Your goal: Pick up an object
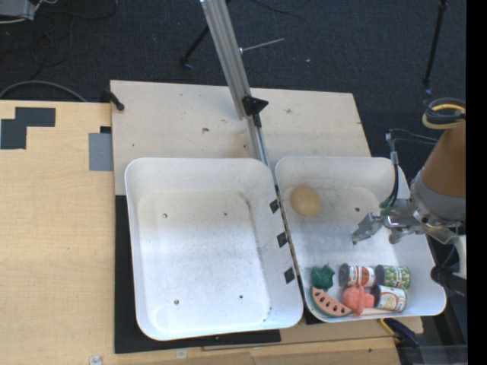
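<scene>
The right bin (335,167) holds a tan egg-shaped ball (306,201) near its far left. Along its near edge lie a green toy (323,276), a watermelon slice (329,303), a pink toy (356,298) and three small cans (378,277). My gripper (378,229) hangs over the right side of this bin, above the cans and to the right of the ball. Its fingers are spread apart with nothing between them.
The left bin (199,248) sits beside the right one, with black clips (279,238) along the shared edge. A slanted aluminium bar (230,58) rises from behind the bins. Cables and stands lie on the dark floor beyond.
</scene>
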Action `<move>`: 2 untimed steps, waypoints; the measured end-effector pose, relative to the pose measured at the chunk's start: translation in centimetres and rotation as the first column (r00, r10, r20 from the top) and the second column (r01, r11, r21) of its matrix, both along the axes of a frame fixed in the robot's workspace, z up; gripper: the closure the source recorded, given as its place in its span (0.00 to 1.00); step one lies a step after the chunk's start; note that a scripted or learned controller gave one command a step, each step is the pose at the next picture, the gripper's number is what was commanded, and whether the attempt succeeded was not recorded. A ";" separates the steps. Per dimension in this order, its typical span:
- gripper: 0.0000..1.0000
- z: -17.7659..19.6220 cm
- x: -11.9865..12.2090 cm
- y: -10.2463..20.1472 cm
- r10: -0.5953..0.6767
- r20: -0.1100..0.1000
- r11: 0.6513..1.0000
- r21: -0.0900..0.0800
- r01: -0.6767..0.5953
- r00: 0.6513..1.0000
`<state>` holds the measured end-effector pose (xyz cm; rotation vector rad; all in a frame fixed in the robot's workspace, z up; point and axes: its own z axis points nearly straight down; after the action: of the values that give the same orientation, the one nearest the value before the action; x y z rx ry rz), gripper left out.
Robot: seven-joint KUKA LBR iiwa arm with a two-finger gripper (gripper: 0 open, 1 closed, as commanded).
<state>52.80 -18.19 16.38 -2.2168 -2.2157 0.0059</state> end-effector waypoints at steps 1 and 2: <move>0.00 -6.3 -0.4 0.7 -0.001 -0.002 1.000 0.001 0.001 1.000; 1.00 -4.9 -0.3 0.5 -0.005 0.004 1.000 -0.001 0.005 1.000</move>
<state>52.54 -17.71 11.45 -2.2251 -2.2122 0.0027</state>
